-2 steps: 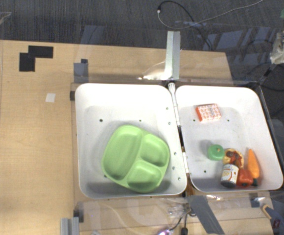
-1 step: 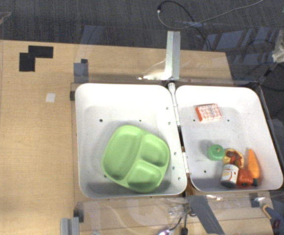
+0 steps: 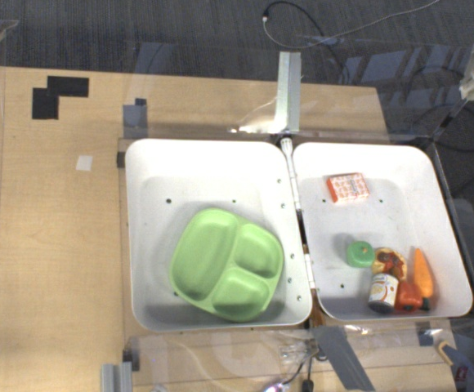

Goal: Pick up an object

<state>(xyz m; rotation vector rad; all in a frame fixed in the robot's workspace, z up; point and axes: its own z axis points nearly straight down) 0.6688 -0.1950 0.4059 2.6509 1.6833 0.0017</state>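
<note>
A: Left bin [image 3: 147, 219]?
B: Holds green divided plate [image 3: 227, 264], lying flat, toward front.
A: Right bin [image 3: 417, 174]?
B: Orange-patterned small box [image 3: 348, 189] near back. Green round lid [image 3: 359, 254], small bottle [image 3: 383, 291], carrot [image 3: 422, 273] clustered at front right, touching.
A: Pincer?
B: Can't tell state. Wooden surface [image 3: 49, 243] around bins.

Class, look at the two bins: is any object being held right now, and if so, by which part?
Nothing is held. The green plate lies in the left bin; every other object rests loose in the right bin.
</note>
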